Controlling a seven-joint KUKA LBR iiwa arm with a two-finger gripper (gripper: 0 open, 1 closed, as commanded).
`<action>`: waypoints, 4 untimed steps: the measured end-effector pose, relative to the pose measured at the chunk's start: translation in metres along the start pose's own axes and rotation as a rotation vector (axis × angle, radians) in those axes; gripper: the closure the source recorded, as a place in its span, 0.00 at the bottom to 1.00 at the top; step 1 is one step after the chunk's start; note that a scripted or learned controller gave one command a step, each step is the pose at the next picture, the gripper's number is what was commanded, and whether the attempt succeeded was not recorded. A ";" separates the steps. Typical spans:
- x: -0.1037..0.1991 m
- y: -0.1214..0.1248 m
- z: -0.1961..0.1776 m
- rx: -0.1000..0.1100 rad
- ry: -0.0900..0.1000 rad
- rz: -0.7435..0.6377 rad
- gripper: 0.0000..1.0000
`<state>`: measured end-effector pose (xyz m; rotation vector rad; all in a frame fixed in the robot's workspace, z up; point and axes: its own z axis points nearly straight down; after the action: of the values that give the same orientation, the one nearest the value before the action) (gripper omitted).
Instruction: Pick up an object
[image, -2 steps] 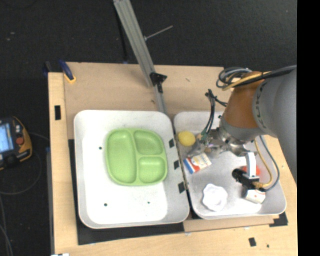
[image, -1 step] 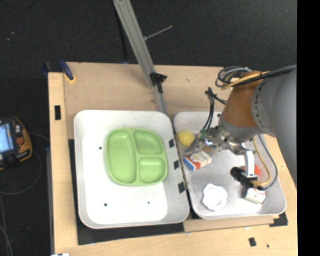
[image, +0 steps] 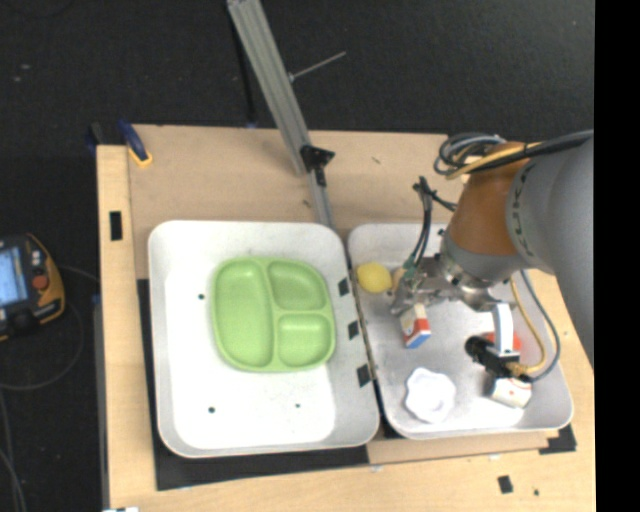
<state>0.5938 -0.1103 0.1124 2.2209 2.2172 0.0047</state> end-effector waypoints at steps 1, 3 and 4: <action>-0.007 0.009 -0.059 -0.002 -0.001 -0.003 1.00; -0.018 0.012 -0.162 -0.001 -0.001 -0.005 1.00; 0.028 0.018 -0.161 0.002 0.001 -0.009 1.00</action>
<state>0.6109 -0.0826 0.2732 2.2126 2.2281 0.0030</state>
